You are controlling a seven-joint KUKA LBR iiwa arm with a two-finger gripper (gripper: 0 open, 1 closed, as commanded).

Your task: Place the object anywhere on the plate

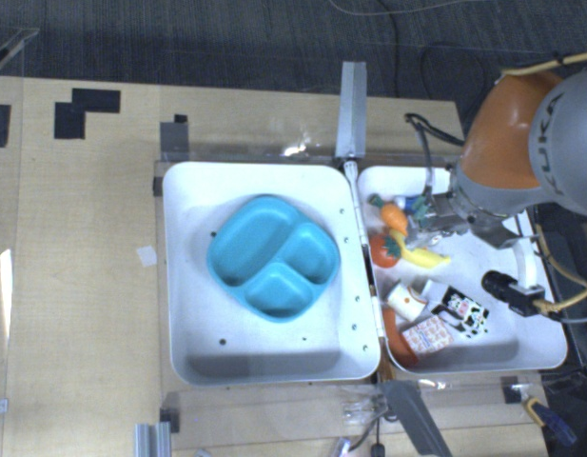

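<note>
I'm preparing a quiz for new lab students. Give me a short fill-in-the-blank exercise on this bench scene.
1. The blue divided plastic plate lies in the ____ shallow white bin.
2. The plate has ____ compartments.
3. The yellow plastic banana lies in the ____ white bin.
4. The grey arm carries a band coloured ____.

Missing words: left; three; right; orange

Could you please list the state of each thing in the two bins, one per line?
Blue three-compartment plastic plate: flat in left white bin, nothing on it.
Yellow toy banana: lying in right white bin, below the gripper.
Orange toy carrot: lying near the divider.
Black-and-white patterned box: lying tilted.
Gripper: low over the toys.
</note>
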